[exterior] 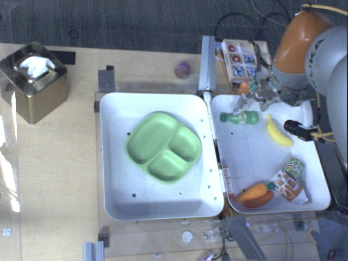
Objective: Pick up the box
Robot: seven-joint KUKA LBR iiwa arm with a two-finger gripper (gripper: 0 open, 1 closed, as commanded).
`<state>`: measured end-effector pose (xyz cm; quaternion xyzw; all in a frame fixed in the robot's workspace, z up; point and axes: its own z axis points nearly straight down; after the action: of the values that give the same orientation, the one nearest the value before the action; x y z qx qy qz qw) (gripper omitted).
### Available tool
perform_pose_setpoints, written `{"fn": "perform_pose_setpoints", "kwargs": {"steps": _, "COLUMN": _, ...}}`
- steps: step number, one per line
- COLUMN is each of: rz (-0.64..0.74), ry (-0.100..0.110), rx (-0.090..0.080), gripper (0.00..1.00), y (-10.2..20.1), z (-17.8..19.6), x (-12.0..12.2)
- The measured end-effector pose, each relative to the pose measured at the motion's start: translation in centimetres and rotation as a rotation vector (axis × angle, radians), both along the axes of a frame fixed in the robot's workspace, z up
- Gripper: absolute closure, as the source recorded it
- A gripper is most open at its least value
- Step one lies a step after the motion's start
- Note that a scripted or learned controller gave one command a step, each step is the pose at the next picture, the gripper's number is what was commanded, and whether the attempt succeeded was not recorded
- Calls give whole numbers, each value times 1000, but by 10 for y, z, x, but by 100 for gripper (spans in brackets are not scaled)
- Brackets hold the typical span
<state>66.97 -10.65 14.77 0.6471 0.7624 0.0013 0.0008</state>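
1. Surface: a pale wood tabletop (65, 162) carries two shallow white bins side by side. Dark grey carpet-like floor (136, 10) runs along the far edge of the tabletop, with black cables lying on it.
2. Landmark: the right bin (255, 162). All places below are given relative to it.
3. The left bin (117, 200) sits directly beside the right bin, touching along the shared edge. It holds a green three-compartment tray (163, 147).
4. Task object: the box (286, 185), a small printed carton, lies tilted inside the right bin at its near-right corner, just beside an orange carrot (255, 193).
5. Also inside the right bin: a green bottle (240, 117) lying on its side near the far-left corner, and a yellow banana (278, 132) toward the far-right side.
6. The claw (260, 94) hangs over the far edge of the right bin, well apart from the box. Whether it is spread or pressed together cannot be told.
7. Beyond the far edge of the right bin lies a printed card (242, 60).
8. Far left of the right bin, on the tabletop, stands a brass-coloured container (35, 83) with white material inside.
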Motion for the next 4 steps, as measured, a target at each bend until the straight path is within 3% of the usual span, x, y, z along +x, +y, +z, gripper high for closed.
{"fn": "perform_pose_setpoints", "kwargs": {"steps": 1, "rz": -69, "ry": -1, "rx": 0, "gripper": 0, "y": 22, "z": -55, "x": 1}}
{"fn": "perform_pose_setpoints", "kwargs": {"steps": 2, "rz": -46, "ry": -6, "rx": -2, "gripper": 0, "y": 2, "z": -59, "x": -52}}
{"fn": "perform_pose_setpoints", "kwargs": {"steps": 3, "rz": -74, "ry": -6, "rx": -1, "gripper": 0, "y": -5, "z": -19, "x": 1}}
{"fn": "perform_pose_setpoints", "kwargs": {"steps": 4, "rz": 65, "ry": -3, "rx": -1, "gripper": 0, "y": 4, "z": -18, "x": -30}}
